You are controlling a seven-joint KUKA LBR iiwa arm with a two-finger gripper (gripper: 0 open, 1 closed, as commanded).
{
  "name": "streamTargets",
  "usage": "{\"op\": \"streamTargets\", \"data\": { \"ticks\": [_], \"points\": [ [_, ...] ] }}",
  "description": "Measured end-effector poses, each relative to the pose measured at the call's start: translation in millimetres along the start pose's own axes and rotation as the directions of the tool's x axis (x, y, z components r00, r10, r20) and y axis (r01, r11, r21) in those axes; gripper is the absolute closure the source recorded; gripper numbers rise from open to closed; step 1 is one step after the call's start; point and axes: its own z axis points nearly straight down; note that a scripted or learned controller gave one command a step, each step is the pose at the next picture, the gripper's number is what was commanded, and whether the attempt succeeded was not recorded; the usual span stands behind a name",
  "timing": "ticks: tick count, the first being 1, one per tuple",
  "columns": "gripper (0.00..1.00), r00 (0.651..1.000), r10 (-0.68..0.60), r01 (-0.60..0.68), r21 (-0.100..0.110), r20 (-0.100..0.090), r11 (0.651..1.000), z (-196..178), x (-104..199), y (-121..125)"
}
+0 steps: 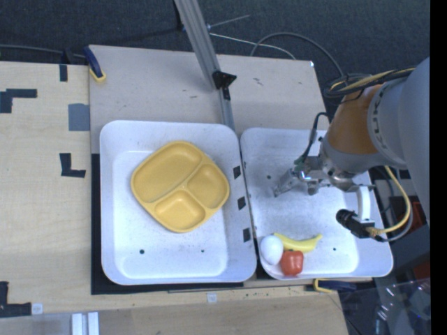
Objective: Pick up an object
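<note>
My gripper (285, 184) hangs low over the middle of the right bin (269, 149), its grey fingers pointing left with a small gap and nothing between them. At that bin's near edge lie a white egg (271, 248), a yellow banana (302, 242) and a red pepper (292, 262), bunched together below the gripper and apart from it. A yellow divided plate (180, 185) rests in the left bin (115, 208).
The grey arm with its orange band (353, 128) fills the right side above the right bin. A slanted metal pole (202, 37) crosses the bench behind the bins. Cables (391, 218) loop beside the wrist.
</note>
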Motion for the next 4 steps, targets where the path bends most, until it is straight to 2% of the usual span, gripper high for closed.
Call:
{"op": "streamTargets", "data": {
  "ticks": [1,3,4],
  "points": [
    [1.0,1.0,-0.001,0.001,-0.004,-0.001,1.0,-13,1,1],
    [1.0,1.0,0.0,0.0,-0.012,0.001,1.0,-109,6,1],
    [1.0,1.0,-0.005,0.005,-0.007,-0.002,1.0,-122,63,-5]
  ]
}}
